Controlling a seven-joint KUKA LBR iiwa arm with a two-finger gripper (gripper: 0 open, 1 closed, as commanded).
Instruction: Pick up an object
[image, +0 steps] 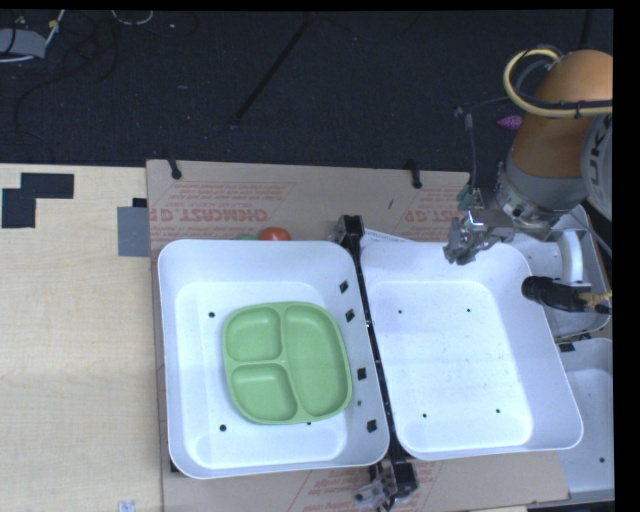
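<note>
A light green divided plate (286, 361) with three compartments lies flat in the left white bin (190, 300), near its middle. My gripper (462, 247) hangs over the far edge of the right white bin (545, 400), well to the right of the plate and away from it. I see nothing between its fingers, and the view does not let me judge how they stand.
A small red and green object (270, 235) peeks out behind the far rim of the left bin, on the cardboard (300, 200). A black divider (362, 330) runs between the bins. The arm's orange band (560, 110) rises at the upper right.
</note>
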